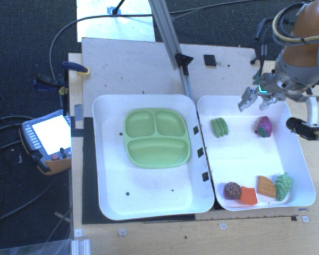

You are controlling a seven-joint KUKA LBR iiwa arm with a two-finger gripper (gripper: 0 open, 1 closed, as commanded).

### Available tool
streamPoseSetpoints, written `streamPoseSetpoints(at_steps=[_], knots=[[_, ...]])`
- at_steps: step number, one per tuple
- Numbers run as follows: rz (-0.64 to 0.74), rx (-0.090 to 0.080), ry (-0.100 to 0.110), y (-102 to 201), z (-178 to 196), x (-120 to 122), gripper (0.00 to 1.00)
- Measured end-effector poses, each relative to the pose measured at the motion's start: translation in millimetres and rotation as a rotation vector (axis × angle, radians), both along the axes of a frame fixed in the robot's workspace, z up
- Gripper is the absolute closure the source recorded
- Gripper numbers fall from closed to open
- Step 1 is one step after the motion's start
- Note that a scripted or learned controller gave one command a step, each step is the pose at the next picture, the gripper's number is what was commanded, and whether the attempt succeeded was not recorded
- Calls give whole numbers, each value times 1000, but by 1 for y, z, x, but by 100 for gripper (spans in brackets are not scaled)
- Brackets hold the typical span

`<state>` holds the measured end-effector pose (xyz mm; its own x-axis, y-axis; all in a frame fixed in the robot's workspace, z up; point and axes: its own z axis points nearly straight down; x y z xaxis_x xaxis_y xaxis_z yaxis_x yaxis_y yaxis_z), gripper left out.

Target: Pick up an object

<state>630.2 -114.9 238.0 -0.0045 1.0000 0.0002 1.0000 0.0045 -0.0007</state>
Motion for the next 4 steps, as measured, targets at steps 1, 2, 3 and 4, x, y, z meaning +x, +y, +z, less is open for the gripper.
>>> streamPoseSetpoints(at_steps=[1,2,3,4], knots=[[0,0,-3,0,1,1,0],[-2,-1,0,0,-40,-1,0],[-3,-1,2,-3,-102,-2,0],[-3,-2,-10,-4,-134,1,0]])
